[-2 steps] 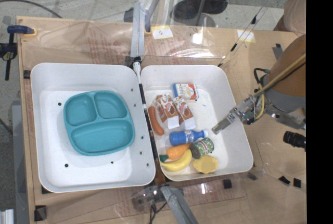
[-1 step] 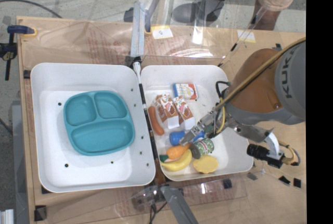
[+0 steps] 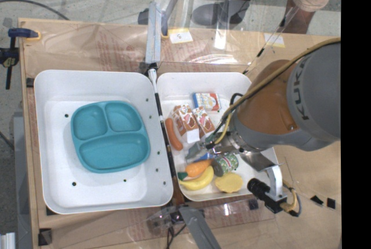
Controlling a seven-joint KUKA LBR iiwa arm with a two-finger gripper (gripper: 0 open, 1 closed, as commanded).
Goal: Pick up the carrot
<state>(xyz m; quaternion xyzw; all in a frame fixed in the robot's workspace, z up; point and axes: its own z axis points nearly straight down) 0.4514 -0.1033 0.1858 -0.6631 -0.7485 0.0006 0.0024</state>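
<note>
Nearest the lower edge of the right bin (image 3: 174, 83): a curved yellow banana (image 3: 196, 182) and a flat, pale-yellow wedge (image 3: 229, 183), smooth and plastic-looking like toy food. Just above the banana, touching it, the carrot (image 3: 197, 169) — short, orange, tapered, with a speck of green at its left tip, lying on its side on the bin floor. Beside it to the right, a small dark green can (image 3: 225, 162), tilted.

Directly over the carrot's upper edge, the pincer (image 3: 200, 151) — metal, angled down into the clutter, probably lowered there to close on the carrot. Hard to tell how wide it stands or whether anything sits in it; the wrist and cables cover that. Carrot judged not lifted, since it rests among the other pieces.

Farther back: a glossy red sausage (image 3: 173, 133) along the left wall, two toast-like slices (image 3: 193, 121) with red-and-white tops, then a small printed box (image 3: 207, 102).

Left bin (image 3: 43, 126) alongside, both shallow, white, round-cornered, holding a matte teal plate (image 3: 109, 136) with three compartments — likely set apart as the drop spot. Under all, the table (image 3: 87, 45), pale wood beneath clear film.
</note>
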